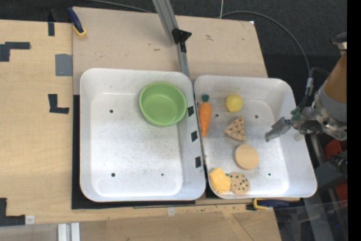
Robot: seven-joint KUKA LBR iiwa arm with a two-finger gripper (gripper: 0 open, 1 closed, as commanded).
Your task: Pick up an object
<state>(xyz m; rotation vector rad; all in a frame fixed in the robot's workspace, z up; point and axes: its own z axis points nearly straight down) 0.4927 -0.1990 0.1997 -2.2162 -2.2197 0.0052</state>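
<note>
The gripper (277, 130) hangs over the right bin (282, 87); I cannot tell its state. The round biscuit (246, 156) nearby looks light and stiff, best pinched across its edges.

A green bowl (163, 103) sits in the left bin (101, 138); food toys fill the right bin (276, 178).

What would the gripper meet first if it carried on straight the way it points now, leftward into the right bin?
Probably the pizza slice: the gripper sits near the right bin's right side, pointing left. Its height is unclear, so it might pass over.
</note>
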